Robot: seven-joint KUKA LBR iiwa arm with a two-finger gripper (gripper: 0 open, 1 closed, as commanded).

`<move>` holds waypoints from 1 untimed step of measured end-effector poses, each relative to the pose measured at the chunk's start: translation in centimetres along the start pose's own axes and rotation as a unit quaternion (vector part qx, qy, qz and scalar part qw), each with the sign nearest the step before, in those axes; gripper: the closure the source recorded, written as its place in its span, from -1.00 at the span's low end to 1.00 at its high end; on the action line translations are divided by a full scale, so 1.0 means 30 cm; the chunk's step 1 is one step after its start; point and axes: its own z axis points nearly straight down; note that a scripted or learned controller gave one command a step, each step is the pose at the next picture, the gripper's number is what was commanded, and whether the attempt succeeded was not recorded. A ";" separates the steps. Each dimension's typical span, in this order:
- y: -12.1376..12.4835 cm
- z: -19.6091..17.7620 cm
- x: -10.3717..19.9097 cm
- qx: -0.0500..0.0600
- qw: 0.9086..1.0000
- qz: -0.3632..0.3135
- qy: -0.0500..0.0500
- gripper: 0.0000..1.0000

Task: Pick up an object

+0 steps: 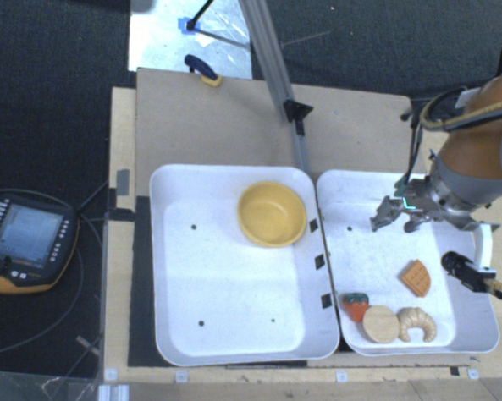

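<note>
My gripper (397, 219) hangs over the upper middle of the right bin (353, 193). Its two dark fingers are spread open and nothing sits between them. Below it, near the bin's front right, lie an orange waffle-like square (415, 277), a croissant (418, 324), a round tan disc (380, 324) and a small red and green fruit (356, 305). All of these are well apart from the gripper. A yellow bowl (271, 214) stands upright at the back right of the left bin (167, 317).
A grey pole (272, 61) slants across the bench's back and ends at a black clamp (296, 112) near where the bins meet. A black fitting (461, 268) juts out over the right bin's right side. A control pendant (24, 241) lies on the floor at left.
</note>
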 end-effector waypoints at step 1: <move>0.000 0.000 0.000 0.000 1.000 0.000 0.000 -1.00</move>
